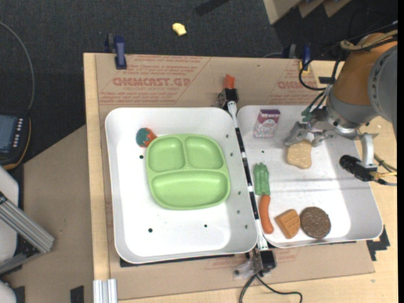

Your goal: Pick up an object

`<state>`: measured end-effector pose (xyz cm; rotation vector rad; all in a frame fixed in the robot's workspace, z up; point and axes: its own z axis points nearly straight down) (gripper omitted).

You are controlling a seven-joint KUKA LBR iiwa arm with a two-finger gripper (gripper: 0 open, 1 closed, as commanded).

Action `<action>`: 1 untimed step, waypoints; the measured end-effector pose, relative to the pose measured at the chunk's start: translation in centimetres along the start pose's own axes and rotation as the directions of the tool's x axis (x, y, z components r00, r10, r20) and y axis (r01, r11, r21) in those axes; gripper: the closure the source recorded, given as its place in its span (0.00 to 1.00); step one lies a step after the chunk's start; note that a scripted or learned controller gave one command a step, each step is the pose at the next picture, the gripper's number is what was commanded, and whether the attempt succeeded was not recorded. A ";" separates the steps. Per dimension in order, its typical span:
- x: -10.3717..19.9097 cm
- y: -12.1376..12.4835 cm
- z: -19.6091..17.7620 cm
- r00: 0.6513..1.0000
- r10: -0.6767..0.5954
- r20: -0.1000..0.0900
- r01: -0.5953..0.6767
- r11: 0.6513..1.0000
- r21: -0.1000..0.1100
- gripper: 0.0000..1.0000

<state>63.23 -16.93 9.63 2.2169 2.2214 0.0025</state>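
Nearest the camera, along the front of the right bin (363, 229), lie three toy foods: an orange cracker-like square (288, 222), a dark brown round cookie (314, 221) touching it on the right, and a slim red-orange chili or carrot (266, 213) against the bin's left wall. Just beyond the red piece sits a green ridged veg., poss. a pickle (261, 178). The left bin (126, 226) holds a green three-compartment plate (187, 171), w/ a small red-and-teal toy (145, 136) touching its far-left edge. Mid-depth in the right bin is the likely target, a pale tan bread-like piece (299, 154), lying flat and well apart from the front items. The gripper (308, 135) sits directly over its far edge, fingers spread apart on either side and nothing clamped between them; whether the tips touch the piece cannot be told. Judged from its look, the piece is light, rigid moulded plastic, smooth and somewhat slippery, not fragile; its lumpy outline suggests closing across the narrower waist, centred, so it does not pivot out. Farther back stands a small white-and-purple carton (266, 123), near the gripper's left. Beyond the bench, a yellow scrap (180, 28) lies on dark carpet.
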 end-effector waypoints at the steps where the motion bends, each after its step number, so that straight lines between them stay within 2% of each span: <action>1: 7.8 2.2 -3.0 1.000 -0.005 -0.001 0.005 1.000 -0.003 1.00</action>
